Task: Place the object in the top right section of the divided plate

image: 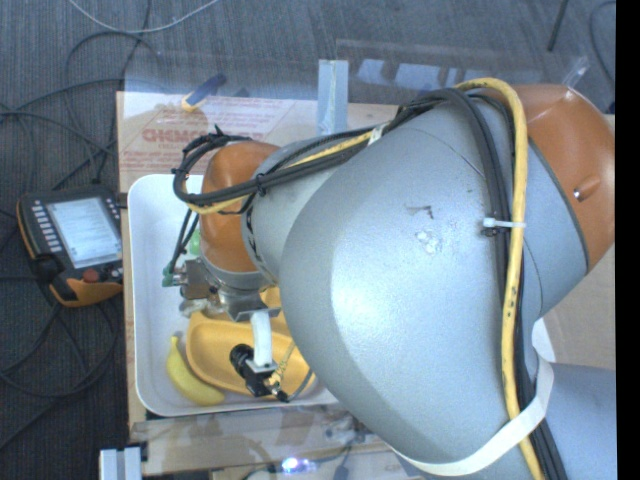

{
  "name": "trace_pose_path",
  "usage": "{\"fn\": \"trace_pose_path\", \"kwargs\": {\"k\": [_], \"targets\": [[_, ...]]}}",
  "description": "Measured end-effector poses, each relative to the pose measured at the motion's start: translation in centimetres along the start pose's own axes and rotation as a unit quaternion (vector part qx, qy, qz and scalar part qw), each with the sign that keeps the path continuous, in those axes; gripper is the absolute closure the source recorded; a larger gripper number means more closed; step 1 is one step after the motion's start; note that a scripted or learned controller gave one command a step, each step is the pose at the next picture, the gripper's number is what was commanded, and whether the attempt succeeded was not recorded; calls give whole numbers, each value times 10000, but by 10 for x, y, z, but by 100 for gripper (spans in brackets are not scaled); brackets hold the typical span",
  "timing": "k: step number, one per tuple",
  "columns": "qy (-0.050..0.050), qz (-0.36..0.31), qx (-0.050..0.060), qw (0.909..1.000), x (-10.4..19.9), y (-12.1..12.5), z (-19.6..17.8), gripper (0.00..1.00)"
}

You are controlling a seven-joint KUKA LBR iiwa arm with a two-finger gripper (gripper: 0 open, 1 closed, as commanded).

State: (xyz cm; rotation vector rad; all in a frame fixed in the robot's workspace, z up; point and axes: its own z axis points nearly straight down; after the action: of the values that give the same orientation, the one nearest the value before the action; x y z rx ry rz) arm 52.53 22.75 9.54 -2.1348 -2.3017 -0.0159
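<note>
My grey arm with its orange band reaches in from the right and covers most of the bench. Its gripper (213, 290) hangs low over the left white bin (148, 268), just above a yellow plate (212, 351) near the bin's front edge. A yellow banana (188, 377) lies against the plate's front left rim. The arm hides the plate's right side and its dividers. I cannot see anything held at the gripper.
A cardboard sheet (190, 126) with red print lies behind the left bin. A teach pendant (72, 238) sits on the floor to the left, with cables around it. The arm hides the right bin.
</note>
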Motion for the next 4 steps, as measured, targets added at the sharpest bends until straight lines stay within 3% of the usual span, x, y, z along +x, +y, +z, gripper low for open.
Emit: {"fn": "trace_pose_path", "kwargs": {"k": [1,2,3,4], "targets": [[0,-452,-38,9990,-35,-23,-119,100],[48,-503,-38,9987,-58,93,-68,100],[100,-284,-60,9995,-105,77,-78,100],[88,37,-307,9995,-124,-4,-109,100]]}}
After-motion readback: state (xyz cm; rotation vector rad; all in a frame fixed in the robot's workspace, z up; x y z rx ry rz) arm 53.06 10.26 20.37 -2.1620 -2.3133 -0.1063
